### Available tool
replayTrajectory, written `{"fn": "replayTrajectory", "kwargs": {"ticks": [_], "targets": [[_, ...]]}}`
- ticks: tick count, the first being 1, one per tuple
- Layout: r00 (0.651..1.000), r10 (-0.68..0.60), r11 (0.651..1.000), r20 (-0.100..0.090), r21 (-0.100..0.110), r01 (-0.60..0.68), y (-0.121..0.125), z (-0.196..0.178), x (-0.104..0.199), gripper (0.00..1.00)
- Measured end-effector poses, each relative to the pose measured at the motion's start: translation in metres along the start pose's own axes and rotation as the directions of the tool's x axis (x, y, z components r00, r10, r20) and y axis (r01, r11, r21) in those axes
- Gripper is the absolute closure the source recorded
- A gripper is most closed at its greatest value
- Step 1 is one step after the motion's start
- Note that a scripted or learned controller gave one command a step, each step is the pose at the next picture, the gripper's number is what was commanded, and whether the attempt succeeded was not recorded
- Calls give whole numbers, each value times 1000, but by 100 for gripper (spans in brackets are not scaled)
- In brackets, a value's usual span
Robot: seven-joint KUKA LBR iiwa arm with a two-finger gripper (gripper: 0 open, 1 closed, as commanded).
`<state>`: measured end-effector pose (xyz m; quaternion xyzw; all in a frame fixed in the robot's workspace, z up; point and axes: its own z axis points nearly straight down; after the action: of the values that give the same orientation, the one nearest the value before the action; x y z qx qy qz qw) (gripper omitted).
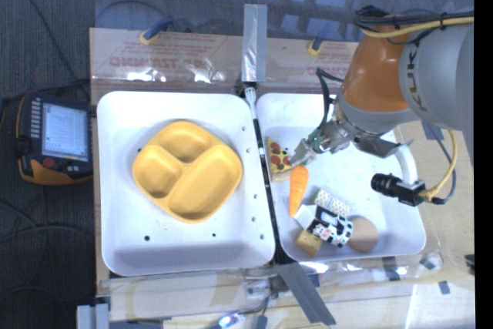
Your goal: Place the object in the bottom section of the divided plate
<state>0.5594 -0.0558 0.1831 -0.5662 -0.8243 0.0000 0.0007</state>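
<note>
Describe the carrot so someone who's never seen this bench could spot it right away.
Look in the right bin, near its left wall beside the divider. The carrot lies there, a slim orange cone below the pizza slice, the only plain orange piece among the toys.

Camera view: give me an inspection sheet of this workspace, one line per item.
Surface: two shallow white bins, left bin and right bin, side by side on a bench.
Job's things: yellow divided plate in the left bin, nothing in its sections; no object between the pincer fingers.
Clutter: right bin holds a pizza slice toy, carrot, patterned black-and-white box, egg and small tan block.
Grippers: pincer low over the right bin, beside the pizza slice toy; finger state unclear.
Cables: yellow cable along the arm; thin cables on the floor.
Surroundings: handheld controller left of the bins, grey carpet.
</note>
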Motion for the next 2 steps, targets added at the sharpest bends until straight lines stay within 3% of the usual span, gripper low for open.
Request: {"fn": "replayTrajectory", "kwargs": {"ticks": [1,2], "targets": [[1000,26,1000,0,2,-26,27,0,65,100],[1000,27,1000,1,2,-27,27,0,65,0]]}}
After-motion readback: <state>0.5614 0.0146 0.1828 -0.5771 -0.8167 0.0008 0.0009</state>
